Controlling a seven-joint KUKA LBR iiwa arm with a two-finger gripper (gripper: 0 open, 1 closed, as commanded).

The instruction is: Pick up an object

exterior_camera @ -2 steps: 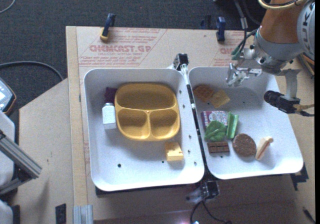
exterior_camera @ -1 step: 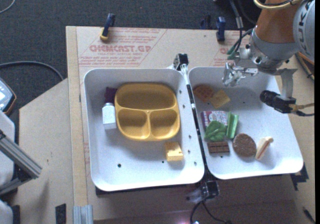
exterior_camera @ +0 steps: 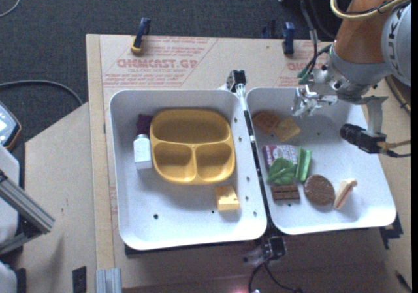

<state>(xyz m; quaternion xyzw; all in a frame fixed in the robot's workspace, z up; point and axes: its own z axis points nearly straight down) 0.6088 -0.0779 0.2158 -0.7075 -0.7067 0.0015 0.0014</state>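
My gripper (exterior_camera: 305,107) hangs over the back of the right bin (exterior_camera: 372,210), just right of a round brown cookie (exterior_camera: 264,120) and a tan wedge (exterior_camera: 287,130). Its fingers point down and nothing shows between them. Further forward in that bin lie a pink-and-white packet (exterior_camera: 278,152), a green pepper-like piece (exterior_camera: 280,170), a green stick (exterior_camera: 304,163), a chocolate bar piece (exterior_camera: 285,193), a brown patty (exterior_camera: 319,189) and a cream-coloured piece (exterior_camera: 344,193).
The left bin (exterior_camera: 124,220) holds a yellow divided plate (exterior_camera: 192,145), a small white bottle (exterior_camera: 142,151), a dark purple item (exterior_camera: 144,121) and a yellow cheese block (exterior_camera: 227,199). A ridge with a black clamp (exterior_camera: 236,79) divides the bins.
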